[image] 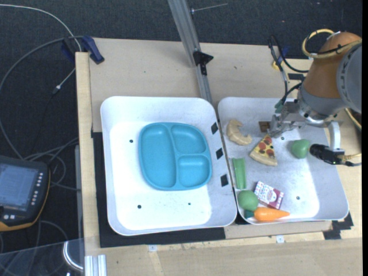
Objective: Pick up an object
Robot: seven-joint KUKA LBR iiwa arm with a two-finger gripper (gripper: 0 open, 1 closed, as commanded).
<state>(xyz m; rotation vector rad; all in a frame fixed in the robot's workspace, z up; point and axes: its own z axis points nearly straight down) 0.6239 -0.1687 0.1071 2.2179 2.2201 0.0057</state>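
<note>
Carrot (271, 214) at right bin (328, 209) front edge, beside green ball (248, 199) and pink packet (268, 194). Pizza slice (264, 150) mid-bin, croissant (237, 132) to its left. Pincer (278, 125) low just above pizza; can't tell its state. Blue tray (174, 155) in left bin (118, 171).

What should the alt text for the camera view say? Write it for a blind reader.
A grey robot arm lowers its hand into the right bin, just above a pizza slice toy, among toy foods including a carrot and a green ball. The left bin holds a blue divided plate.
</note>
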